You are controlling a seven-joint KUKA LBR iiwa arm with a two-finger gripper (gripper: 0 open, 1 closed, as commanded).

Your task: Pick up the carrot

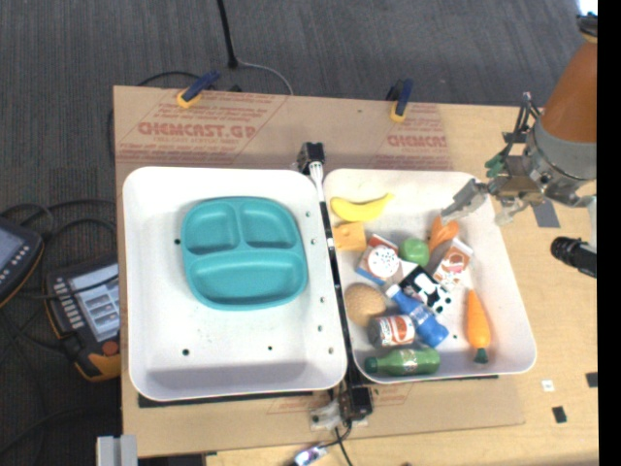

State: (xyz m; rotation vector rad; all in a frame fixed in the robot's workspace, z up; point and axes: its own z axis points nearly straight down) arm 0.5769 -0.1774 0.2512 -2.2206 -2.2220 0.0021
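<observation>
**Carrot lying in the right bin, gripper poised at the far rim**

We are seeing the carrot (475, 320) lying near the right bin's (514, 357) right wall, beside a blue bottle (424, 322). The gripper (464, 200) is hovering over the bin's far right corner, fingers spread apart and gripping nothing. A teal tray (245, 251) is sitting in the left bin (155, 357).

Arm at right, hand (466, 200) tilted leftward
</observation>
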